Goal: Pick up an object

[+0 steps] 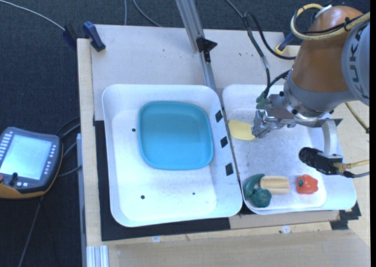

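Gripper sat low over the right bin, near that bin's left wall and toward its far half, right at the edge of a pale yellow object. Couldn't tell from this angle whether the pincer was apart or together; the wrist body blocked the tips, and nothing was visibly held. The yellow piece lay flat against the bin's left wall, partly tucked under the gripper on its right side. My read: it was the target. It looked thin, smooth and light, probably soft plastic or foam, so it should weigh next to nothing but sit too flat to give the tips much purchase. Best hold would likely be across its narrow width near the exposed middle, coming straight down; the wall beside it left little room for the outer tip, and the piece could skid along the bin floor instead of lifting. Other candidates sat along the right bin's near edge: a dark green item at the near-left corner, a tan block touching it, a red one just beside that. Those looked chunkier and easier to pinch. The left bin carried a blue tray in its middle. Lift not yet done.
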Robot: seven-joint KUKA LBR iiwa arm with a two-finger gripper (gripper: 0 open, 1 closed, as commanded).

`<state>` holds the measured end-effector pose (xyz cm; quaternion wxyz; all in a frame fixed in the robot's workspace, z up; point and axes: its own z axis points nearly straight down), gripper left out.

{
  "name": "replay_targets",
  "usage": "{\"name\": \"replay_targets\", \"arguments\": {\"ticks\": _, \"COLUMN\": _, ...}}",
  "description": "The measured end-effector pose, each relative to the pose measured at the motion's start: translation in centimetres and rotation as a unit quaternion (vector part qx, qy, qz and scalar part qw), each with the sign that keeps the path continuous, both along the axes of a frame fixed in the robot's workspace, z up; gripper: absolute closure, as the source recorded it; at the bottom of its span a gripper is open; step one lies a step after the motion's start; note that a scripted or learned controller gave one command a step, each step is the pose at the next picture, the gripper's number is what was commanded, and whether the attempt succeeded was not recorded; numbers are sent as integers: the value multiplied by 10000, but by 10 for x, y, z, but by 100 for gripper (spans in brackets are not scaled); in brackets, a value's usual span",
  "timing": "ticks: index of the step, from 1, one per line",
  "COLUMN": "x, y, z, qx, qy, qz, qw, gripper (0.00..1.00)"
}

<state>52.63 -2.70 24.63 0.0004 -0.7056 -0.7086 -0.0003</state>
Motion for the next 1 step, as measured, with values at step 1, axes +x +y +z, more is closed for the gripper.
{"name": "replay_targets", "arguments": {"ticks": 1, "x": 15, "y": 48, "z": 7, "qx": 1, "qy": -3, "qz": 2, "qw": 10000, "gripper": 100}}
